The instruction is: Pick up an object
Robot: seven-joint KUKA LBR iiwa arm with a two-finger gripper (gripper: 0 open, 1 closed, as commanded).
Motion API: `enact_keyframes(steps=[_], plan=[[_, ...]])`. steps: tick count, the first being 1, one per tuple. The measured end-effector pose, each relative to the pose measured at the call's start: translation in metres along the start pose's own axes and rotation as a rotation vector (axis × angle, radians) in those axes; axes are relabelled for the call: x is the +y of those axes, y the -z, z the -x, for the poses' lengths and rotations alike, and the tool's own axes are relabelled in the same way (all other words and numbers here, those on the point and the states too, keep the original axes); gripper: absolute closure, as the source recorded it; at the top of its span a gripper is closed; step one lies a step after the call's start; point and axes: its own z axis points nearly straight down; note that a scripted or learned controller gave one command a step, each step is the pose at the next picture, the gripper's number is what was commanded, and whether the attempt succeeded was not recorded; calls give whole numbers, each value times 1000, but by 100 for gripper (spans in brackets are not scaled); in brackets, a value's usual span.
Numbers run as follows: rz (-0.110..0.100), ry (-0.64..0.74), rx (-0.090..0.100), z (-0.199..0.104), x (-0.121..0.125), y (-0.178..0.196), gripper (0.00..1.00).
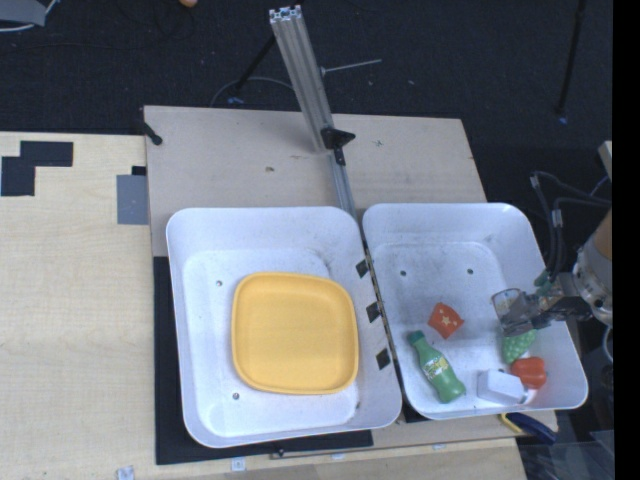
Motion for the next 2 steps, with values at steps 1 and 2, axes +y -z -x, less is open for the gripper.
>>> enact_keyframes(steps=[1,2], plan=[[-2,3,1,-37,24,6,100],[-3,4,2,-81,38,2,100]])
